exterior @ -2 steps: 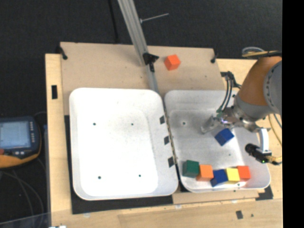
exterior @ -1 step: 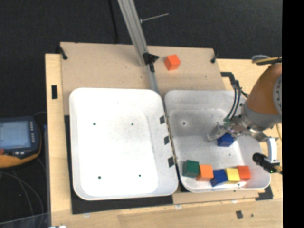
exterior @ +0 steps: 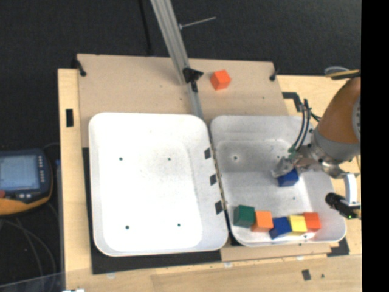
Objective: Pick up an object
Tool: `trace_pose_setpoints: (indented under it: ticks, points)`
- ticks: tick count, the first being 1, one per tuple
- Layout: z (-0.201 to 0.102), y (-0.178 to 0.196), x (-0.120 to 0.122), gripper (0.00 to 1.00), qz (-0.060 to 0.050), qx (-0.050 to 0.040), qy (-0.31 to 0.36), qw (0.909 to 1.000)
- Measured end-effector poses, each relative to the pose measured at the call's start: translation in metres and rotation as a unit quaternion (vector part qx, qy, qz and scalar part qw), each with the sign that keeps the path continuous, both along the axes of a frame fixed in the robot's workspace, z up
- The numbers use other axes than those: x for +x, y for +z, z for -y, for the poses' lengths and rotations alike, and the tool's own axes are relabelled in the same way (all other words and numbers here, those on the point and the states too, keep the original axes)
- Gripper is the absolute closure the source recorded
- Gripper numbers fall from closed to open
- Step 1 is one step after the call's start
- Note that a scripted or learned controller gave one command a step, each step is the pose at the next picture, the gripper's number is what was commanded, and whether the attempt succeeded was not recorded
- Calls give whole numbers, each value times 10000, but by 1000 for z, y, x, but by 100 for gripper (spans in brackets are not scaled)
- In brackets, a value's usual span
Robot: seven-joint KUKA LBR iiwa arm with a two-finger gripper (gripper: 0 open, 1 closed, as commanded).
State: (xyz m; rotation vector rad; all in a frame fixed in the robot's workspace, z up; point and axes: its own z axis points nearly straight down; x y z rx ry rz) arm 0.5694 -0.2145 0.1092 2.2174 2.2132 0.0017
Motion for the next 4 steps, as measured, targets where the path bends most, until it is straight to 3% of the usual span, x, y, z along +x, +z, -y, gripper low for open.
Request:
trace_pose_setpoints:
  ticks: [1,2,3,4]
  points:
    - [-72,46,-18,100,-20,34,35,10000]
    - [-144,90,38,100,5,35,65,10000]
    - [-169,128,72,100,-4,27,40,10000]
    - [-253,85,14,100,-68,40,54,10000]
